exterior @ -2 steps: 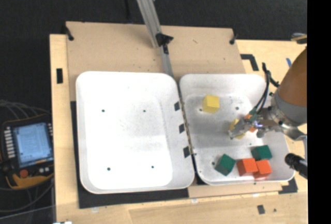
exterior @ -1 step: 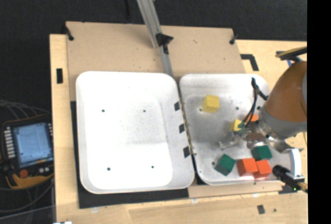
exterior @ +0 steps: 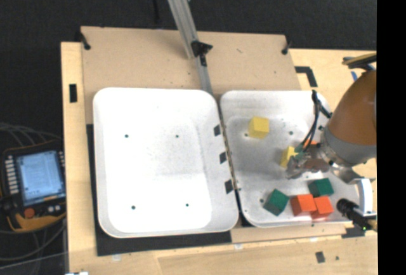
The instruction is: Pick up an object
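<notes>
The hand (exterior: pixel 297 164) hung low in the right bin (exterior: pixel 244 204), touching a small yellow block (exterior: pixel 287 155), near green (exterior: pixel 276 202) and orange blocks (exterior: pixel 305 204).

A handheld screen pendant (exterior: pixel 35 181) sits left of the bench; a metal pole (exterior: pixel 181 10) slants above.

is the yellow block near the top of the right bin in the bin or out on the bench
In. The yellow block lies on the floor of the right bin, inside its rim, apart from the gripper lower down.
</notes>
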Action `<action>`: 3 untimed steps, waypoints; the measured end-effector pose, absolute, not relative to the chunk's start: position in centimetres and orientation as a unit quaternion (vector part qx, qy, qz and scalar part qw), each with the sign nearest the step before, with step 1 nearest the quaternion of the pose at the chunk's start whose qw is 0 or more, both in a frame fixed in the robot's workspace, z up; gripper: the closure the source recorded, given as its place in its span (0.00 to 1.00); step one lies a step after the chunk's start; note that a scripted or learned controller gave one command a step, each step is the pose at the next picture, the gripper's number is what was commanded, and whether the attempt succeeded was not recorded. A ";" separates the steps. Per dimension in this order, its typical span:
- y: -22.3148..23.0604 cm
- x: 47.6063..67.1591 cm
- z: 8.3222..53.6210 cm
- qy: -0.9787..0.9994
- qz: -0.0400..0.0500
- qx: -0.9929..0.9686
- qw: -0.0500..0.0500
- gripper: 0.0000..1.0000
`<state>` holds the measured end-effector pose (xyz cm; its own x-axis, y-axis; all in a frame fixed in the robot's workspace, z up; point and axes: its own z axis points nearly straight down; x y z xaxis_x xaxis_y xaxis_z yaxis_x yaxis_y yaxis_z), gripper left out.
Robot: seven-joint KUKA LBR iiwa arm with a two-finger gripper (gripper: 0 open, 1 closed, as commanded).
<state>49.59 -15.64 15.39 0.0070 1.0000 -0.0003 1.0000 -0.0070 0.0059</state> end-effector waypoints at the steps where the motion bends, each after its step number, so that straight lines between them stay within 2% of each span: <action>1: -16.0 50.3 21.6 0.708 0.002 0.706 0.004 1.00; 2: -16.1 50.5 27.0 0.709 0.002 0.706 0.004 1.00; 3: -11.4 50.8 25.6 0.709 0.000 0.705 0.001 1.00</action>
